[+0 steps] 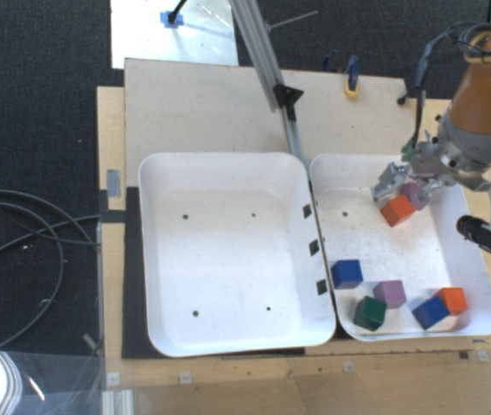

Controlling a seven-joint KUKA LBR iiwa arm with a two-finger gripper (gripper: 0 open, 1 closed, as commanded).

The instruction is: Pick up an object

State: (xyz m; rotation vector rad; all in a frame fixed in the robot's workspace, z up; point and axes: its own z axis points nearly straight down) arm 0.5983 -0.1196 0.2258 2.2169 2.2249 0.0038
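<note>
So the arm [486, 102] comes in over the right side of the table [228, 102] and its gripper [404, 193] sits over the far part of the right bin [349, 175]. An orange-red block [396, 210] is right at the tips of the jaws, tilted, and it looks like they're pinched onto it. There's also a pinkish-purple block [418, 195] tucked right against the gripper, touching or nearly touching the orange-red one, can't really say if that one's caught too.

Rest of the stuff is all bunched along the near edge of the right bin: a blue cube [347, 273] close to the bin's left wall, a dark green cube [370, 313] nearer the near-left corner, a light purple cube [390, 293] just beside the green one, and then a second blue cube [430, 312] touching an orange cube [453, 300] toward the near-right corner.

Left bin [155, 232] sits right beside the right one, their walls touching down the middle of the table.
</note>
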